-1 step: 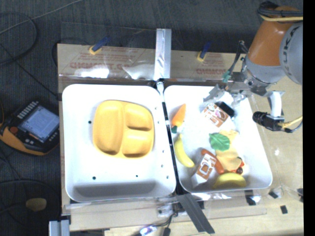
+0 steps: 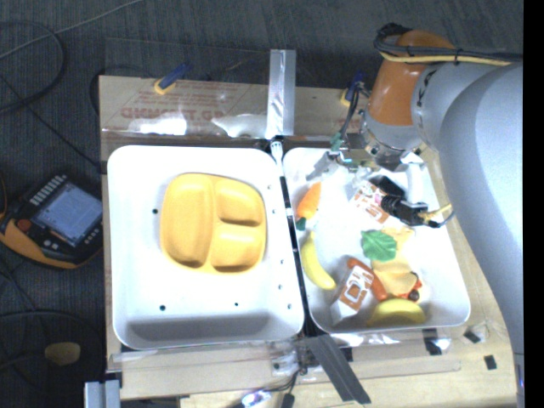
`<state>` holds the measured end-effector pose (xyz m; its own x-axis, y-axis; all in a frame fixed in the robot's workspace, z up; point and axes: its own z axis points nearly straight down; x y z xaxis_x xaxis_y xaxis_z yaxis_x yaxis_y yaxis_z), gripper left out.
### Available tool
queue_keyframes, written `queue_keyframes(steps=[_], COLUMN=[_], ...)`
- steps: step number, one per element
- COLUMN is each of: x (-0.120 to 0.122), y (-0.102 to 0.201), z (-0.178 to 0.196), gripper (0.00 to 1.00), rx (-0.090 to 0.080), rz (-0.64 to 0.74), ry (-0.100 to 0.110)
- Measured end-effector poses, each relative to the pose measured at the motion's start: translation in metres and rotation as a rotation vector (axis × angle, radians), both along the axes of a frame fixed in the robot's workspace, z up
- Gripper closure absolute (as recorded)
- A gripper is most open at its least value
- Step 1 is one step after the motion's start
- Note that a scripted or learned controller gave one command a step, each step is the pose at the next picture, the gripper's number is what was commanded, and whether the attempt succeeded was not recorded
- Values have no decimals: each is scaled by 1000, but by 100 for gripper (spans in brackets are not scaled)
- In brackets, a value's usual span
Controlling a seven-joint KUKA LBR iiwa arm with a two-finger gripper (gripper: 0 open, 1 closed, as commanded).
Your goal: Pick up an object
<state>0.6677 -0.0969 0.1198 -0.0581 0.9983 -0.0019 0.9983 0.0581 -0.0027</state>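
a yellow fruit (image 2: 396,312) and a small carton (image 2: 355,284) lay at the near end of the right bin (image 2: 455,308), a banana (image 2: 315,264) and green piece (image 2: 379,245) beyond. the left bin (image 2: 127,313) held a yellow tray (image 2: 212,220). farthest, the gripper (image 2: 357,161) hung over the right bin's back; its grip could not be told.

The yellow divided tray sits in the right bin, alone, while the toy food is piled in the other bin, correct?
Not quite: in the camera view the yellow divided tray sits in the left bin, alone. The toy food, such as the banana, is piled in the right bin.
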Motion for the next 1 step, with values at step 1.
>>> queue_keyframes(steps=[1], x=[-10], y=[1], z=[-9], gripper=[0], rx=[2], rz=[20], ry=[-4])
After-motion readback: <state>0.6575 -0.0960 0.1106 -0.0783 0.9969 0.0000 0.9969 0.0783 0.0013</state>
